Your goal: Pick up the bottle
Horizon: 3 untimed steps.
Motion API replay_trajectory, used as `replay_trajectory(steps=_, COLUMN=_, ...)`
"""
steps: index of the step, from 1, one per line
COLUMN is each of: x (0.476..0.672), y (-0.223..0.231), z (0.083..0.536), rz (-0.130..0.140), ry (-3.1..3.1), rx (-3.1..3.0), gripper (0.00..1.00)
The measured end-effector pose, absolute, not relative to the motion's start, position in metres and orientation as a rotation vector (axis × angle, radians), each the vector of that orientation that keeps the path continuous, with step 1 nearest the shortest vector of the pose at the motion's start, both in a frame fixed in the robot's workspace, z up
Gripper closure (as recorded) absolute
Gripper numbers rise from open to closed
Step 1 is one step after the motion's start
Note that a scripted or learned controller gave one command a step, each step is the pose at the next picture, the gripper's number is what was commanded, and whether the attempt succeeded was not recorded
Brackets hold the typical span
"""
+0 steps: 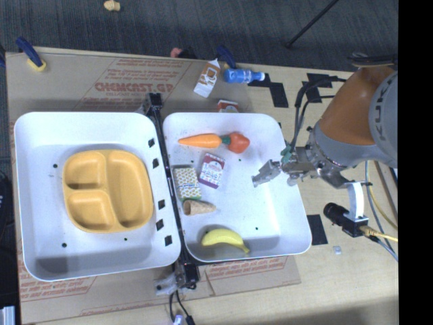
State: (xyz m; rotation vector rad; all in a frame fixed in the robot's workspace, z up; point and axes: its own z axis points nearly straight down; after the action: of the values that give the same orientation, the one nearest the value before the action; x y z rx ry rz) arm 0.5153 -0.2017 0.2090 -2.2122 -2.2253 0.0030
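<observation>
Hovering at the right bin's (287,232) right edge, the claw (265,175) is seen apart, nothing held; the bottle (242,76), upper centre on the surface (325,276), is yet to be approached.

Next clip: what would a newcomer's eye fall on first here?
Probably the yellow tray, alone in the left bin. Next, the bright food in the right bin: a carrot near the far wall and a banana at the near edge. The gripper hangs over that bin, while the blue bottle lies outside on the bench beyond it.
</observation>
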Motion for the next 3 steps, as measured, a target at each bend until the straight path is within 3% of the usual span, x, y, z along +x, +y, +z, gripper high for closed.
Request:
replay_trajectory(steps=1, x=0.516, y=-0.201, z=0.219, rz=0.004, ry=-2.230, rx=-2.205, gripper=1.00)
replay_trajectory(steps=2, x=0.476, y=-0.192, z=0.190, rz=0.003, ry=-2.213, rx=-2.223, gripper=1.00)
replay_trajectory(steps=3, x=0.476, y=-0.205, z=0.199, rz=0.003, ry=-2.133, rx=-2.303, gripper=1.00)
